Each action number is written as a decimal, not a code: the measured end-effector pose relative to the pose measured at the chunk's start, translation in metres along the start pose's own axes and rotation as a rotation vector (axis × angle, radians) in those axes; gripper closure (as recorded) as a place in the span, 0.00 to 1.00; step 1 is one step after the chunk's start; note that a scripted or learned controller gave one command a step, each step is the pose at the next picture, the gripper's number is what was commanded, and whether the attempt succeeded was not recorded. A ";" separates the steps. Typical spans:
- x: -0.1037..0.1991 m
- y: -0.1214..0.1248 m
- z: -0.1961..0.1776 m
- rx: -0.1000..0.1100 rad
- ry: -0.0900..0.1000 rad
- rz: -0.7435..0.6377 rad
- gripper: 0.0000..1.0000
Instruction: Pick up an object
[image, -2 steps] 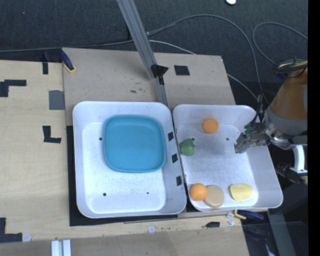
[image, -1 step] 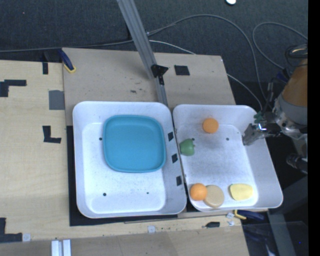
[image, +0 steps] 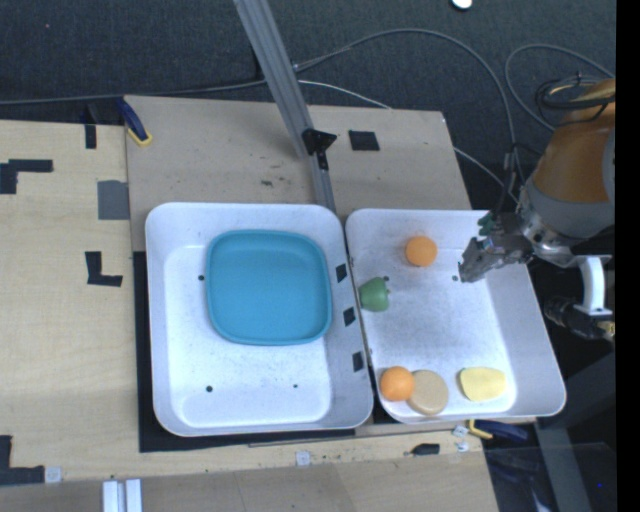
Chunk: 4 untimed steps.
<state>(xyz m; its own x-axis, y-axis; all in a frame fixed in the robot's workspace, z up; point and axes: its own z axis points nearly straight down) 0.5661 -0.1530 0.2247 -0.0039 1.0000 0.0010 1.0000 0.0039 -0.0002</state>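
Note:
The right bin (image: 520, 320) holds an orange ball (image: 421, 251) near its back, a green object (image: 375, 294) at its left wall, and along its front an orange fruit (image: 397, 383), a tan round piece (image: 429, 392) and a yellow piece (image: 483, 383). My gripper (image: 476, 262) hangs over the right bin's back right part, to the right of the orange ball and apart from it. Nothing shows between its dark fingers.
The left bin (image: 175, 330) bears a blue square plate (image: 268, 286). A grey metal pole (image: 290, 90) slants from the top down to the gap between the bins. Cables lie on the dark floor at the upper right.

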 end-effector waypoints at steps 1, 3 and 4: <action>0.050 0.014 -0.009 0.000 0.000 -0.001 1.00; 0.136 0.043 -0.015 0.000 0.000 -0.001 1.00; 0.176 0.065 -0.016 0.000 0.000 0.000 1.00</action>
<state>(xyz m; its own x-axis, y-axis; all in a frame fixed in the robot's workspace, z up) 0.6307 0.0230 0.2412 -0.0036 1.0000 0.0009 1.0000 0.0036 -0.0007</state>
